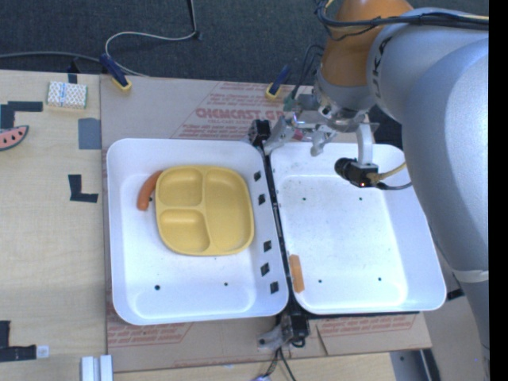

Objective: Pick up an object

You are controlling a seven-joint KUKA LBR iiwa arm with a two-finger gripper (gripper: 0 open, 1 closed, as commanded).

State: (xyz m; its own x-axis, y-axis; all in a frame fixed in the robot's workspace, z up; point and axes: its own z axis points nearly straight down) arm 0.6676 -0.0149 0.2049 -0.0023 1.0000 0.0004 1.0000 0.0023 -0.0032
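Hand (317, 137): hung over the right bin's (413, 292) far edge; grip state unclear.
Carrot (296, 272): probably light, stiff; grasp mid-length.

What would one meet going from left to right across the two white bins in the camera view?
Orange sausage-shaped piece → yellow divided plate in the left bin → small orange piece at the right bin's left edge → gripper.
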